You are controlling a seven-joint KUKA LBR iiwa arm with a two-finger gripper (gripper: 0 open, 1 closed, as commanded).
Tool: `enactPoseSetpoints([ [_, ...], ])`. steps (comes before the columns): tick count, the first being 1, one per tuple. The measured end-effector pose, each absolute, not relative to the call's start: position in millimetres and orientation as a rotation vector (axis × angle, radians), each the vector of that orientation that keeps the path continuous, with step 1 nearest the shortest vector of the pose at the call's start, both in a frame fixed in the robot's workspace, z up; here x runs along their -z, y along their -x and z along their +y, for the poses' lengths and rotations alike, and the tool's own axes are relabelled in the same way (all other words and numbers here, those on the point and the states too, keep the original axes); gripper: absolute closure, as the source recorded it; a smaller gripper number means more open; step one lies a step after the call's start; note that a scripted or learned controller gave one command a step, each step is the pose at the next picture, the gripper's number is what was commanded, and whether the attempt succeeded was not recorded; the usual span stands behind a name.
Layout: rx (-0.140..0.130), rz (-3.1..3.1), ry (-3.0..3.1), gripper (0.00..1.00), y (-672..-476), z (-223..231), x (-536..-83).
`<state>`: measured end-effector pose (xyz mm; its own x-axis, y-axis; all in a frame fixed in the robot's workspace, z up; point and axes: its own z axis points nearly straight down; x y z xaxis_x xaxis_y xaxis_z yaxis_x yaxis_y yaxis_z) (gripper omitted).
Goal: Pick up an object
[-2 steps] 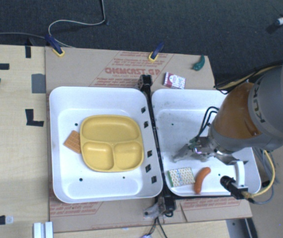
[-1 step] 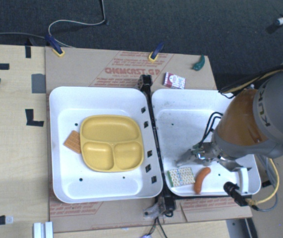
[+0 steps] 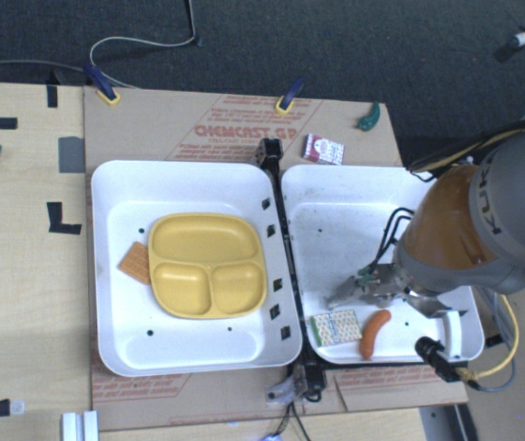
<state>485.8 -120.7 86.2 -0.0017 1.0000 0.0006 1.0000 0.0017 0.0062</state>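
While the arm reaches in from the right, we see its gripper (image 3: 347,290) low over the right bin (image 3: 336,196).
Whether its claw is apart or together we cannot tell. An orange sausage-like object (image 3: 373,333) and a patterned packet (image 3: 335,327) lie by that bin's front edge; a yellow divided tray (image 3: 209,265) fills the left bin (image 3: 115,200).

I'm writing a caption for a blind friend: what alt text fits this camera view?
A grey and orange robot arm reaches into the right white bin, its gripper low above a small printed packet and an orange sausage-shaped toy. The left bin holds a yellow divided tray.
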Motion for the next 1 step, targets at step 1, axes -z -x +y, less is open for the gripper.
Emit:
enactPoseSetpoints([
  [1,-0.005,2.218,-2.217,0.00,-485.4,-98.8,-86.1],
])
